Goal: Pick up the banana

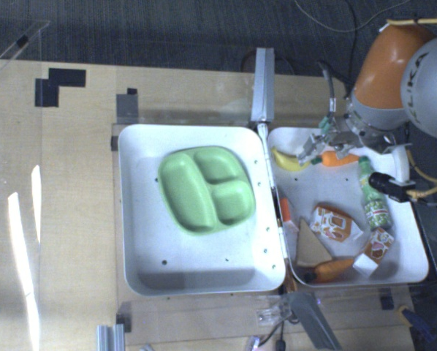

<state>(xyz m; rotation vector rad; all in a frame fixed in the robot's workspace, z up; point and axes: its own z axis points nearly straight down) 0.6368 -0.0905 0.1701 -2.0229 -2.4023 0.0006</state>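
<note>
Pale wood makes up the tabletop (72, 196), which carries two shallow white bins side by side, the left bin (131, 269) and the right bin (417, 265).

Nearest the camera, along the front wall of the right bin, an orange carrot (334, 269) lies on its side. A brown cardboard piece (310, 246) sits just to its left, and a small red-and-white packet (379, 246) to its right. A little farther back, a brown-and-white snack packet (333, 225) rests near the middle of that bin. A green wrapped packet (375, 205) runs lengthwise along the right side. A small orange-red thing (285, 210) stands against the wall between the bins.

The left bin holds a green divided plate (204, 189), lying near its centre.

Farther back, the banana (286, 159) lies in the far left corner of the right bin, close to the dividing wall. Its right end reaches under the tool (324, 143). A second orange piece (340, 160) lies just beside the banana's right end, below the tool. The tool hangs low over that spot. I cannot tell whether it is open or closed, nor whether it touches the banana.

Behind it, the grey arm (423, 72) with its orange band rises at the right. Beyond the bins, black tape marks (58, 85) show on the wood, then dark carpet (167, 13) with a thin looped cable (350, 9).
</note>
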